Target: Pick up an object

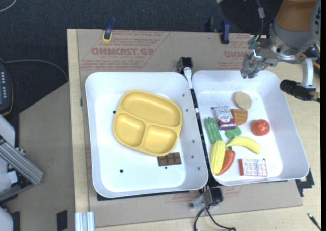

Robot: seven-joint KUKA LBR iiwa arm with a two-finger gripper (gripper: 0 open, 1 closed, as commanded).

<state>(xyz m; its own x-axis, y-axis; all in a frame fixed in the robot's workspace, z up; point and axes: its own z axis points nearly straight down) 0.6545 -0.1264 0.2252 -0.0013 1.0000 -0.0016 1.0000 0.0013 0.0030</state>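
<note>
The arm (298,13) enters from the upper right and is cut off by the frame edge, so just its orange band and grey wrist are seen. Its gripper (250,71) hangs over the far rim of the right bin (293,128), dark and small against the board; whether it is spread or closed cannot be told, and nothing is seen in it. The pile of toy food in the right bin overlaps in places: the red pepper (228,161) is partly hidden under the corn cob (217,156), and a small green piece (233,132) is tucked between the banana (245,144) and the waffle-like brown piece (238,117), too small to identify. The print on the red-and-white packet (221,114) and on the flat card (252,167) is unreadable. The banana lies with its long axis running left to right, curved, its ends dipping toward the near side. The corn cob stands nearly along the bin's depth, tip toward the far side. The green pod (212,129) lies the same way, slightly tilted. A tan round piece (243,100) and a tomato (260,127) sit apart from the others. In the left bin (97,138) a yellow divided plate (147,122) lies tilted on a diagonal, with a chocolate bar (169,160) just beside its near edge.
</note>
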